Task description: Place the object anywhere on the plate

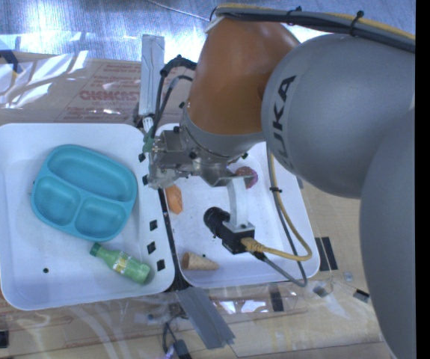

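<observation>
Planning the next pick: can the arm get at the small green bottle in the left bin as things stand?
Probably yes. The small green plastic bottle lies alone on the left white bin's floor, below the blue divided plate, with nothing over it.

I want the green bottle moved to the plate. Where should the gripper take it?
Grip the green bottle across its wide body, coming straight down from above. It lies flat in the left bin, tilted, below the blue plate, so set the fingers across its long axis.

Grey arm (orange band above wrist) reaches in from right.
</observation>
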### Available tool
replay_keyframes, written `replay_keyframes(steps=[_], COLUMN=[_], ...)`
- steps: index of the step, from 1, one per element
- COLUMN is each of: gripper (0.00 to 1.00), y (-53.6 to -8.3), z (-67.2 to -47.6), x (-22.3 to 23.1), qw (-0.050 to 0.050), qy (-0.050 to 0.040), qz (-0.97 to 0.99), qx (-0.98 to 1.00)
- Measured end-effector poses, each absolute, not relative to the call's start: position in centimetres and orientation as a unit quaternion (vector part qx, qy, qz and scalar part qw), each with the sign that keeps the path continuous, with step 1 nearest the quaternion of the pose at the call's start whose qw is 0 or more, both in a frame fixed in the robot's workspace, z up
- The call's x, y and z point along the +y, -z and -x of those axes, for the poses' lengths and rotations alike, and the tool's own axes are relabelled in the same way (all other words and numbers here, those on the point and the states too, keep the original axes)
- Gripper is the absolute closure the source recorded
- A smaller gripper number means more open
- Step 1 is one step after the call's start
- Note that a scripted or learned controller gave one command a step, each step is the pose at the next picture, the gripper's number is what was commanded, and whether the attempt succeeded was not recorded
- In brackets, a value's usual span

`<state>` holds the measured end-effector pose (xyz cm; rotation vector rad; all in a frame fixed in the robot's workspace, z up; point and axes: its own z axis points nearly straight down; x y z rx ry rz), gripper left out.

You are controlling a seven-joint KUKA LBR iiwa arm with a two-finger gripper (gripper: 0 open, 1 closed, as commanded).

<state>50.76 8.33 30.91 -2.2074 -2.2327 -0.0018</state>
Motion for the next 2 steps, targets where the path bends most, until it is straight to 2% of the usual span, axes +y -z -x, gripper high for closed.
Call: replay_keyframes(steps=[1, 2], gripper=[1.00, 1.00], y=[-44.6, -41.2], z=[-49.6, -54.1], x=[3.7, -3.7], qw=[-0.003, 0.001], qy=[0.0043, -0.0030], qz=[0.705, 0.706], qx=[-0.709, -0.708])
